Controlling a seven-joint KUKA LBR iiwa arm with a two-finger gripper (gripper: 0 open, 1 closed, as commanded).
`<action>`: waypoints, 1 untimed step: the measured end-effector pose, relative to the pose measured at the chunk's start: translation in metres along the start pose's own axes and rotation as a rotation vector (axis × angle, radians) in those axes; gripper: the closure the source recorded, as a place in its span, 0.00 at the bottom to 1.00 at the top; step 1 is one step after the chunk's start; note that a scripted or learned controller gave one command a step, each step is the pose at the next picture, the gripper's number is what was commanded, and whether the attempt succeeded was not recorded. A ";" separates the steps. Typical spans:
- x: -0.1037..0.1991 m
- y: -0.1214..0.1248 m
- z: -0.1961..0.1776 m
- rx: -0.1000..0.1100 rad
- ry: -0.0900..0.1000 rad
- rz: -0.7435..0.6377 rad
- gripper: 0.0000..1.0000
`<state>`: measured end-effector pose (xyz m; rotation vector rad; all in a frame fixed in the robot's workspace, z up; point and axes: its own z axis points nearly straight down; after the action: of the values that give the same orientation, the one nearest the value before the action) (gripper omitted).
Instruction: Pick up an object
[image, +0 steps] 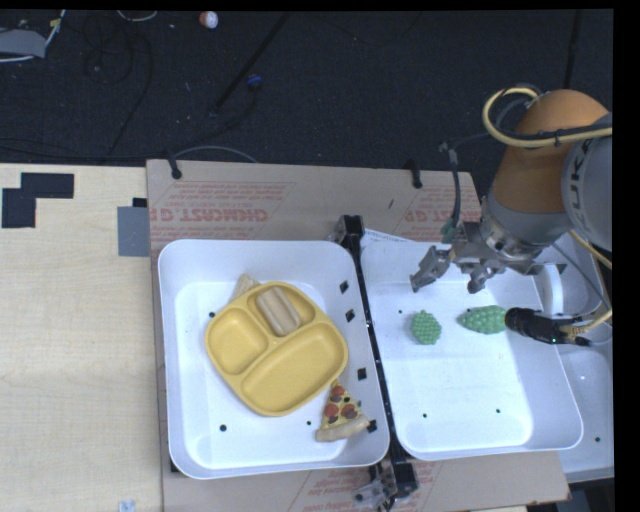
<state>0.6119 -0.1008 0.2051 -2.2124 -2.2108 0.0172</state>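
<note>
2 white bins (190, 300): smooth plastic, slight sheen. Divided yellow tray (300, 375): moulded plastic, smooth, semi-matt. Hot dog toy (278, 310): smooth tan plastic. Pizza slice toy (341, 415): plastic, printed toppings, matt. Round green object (426, 327): bumpy, knobbled surface, plastic-looking. Long green object (484, 320): same pebbled texture. Board (260, 205) under the bins: brown cardboard, matt, red print. Bench top (70, 340): pale wood grain, matt. Arm's orange band (545, 150): smooth, glossy. Gripper (455, 272): grey metal, dull finish.

A pale wooden bench (70, 340) fills the lower left. On it lies brown cardboard (300, 205), bearing two white bins: left bin (190, 420), right bin (480, 430), side by side.
</note>
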 end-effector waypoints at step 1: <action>0.000 0.002 -0.009 -0.014 -0.001 -0.002 0.00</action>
<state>0.6143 -0.1009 0.2138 -2.2183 -2.2200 0.0031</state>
